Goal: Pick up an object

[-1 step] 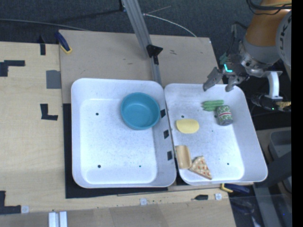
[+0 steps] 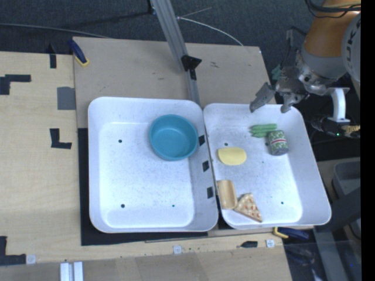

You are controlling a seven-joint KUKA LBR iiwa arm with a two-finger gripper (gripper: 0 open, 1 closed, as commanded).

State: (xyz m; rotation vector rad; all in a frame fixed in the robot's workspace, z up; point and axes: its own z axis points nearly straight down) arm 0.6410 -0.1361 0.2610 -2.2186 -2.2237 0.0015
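Left bin (image 2: pixel 111 157): blue bowl (image 2: pixel 173 136). Right bin (image 2: pixel 304 180): yellow piece (image 2: pixel 232 156), pizza slice (image 2: pixel 248 207), bread-like piece (image 2: pixel 226 194), green can (image 2: pixel 278 142) with unreadable label, green beans (image 2: pixel 263 129). My gripper (image 2: pixel 272 102) hovers above far edge, jaws apart, empty.

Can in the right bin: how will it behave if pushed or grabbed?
The can looks to lie on its side, so it may well roll if nudged. Its round body could slip from a loose grip. The green pod lies right beside it and may get dragged along.
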